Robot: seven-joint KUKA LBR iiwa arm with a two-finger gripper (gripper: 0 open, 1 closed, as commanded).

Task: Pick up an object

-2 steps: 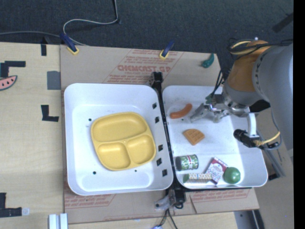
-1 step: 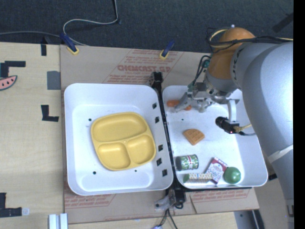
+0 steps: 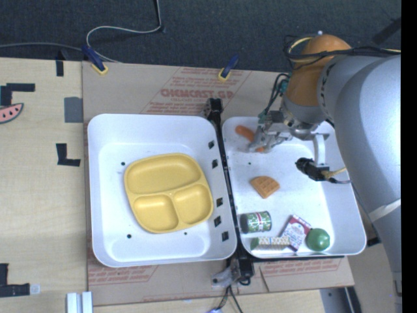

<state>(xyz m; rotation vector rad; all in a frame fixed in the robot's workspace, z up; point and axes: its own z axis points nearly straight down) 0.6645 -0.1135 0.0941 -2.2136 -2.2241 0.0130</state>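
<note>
Red print on the cardboard sheet (image 3: 189, 91) under the bins is too faint to read; the small can (image 3: 255, 222) and packet (image 3: 296, 231) carry unreadable labels. The fingers (image 3: 262, 142) sit low at the right bin's (image 3: 339, 204) back-left corner, touching an orange carrot-like piece (image 3: 244, 132); their opening cannot be told. Open floor lies around the cracker (image 3: 264, 186).

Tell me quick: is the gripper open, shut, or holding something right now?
Gripper: down in the right bin by the orange piece; whether it is open, shut or holding anything cannot be told.

The grey arm (image 3: 365, 109) reaches in from the right, its orange-banded wrist (image 3: 313, 77) angled downward.
</note>
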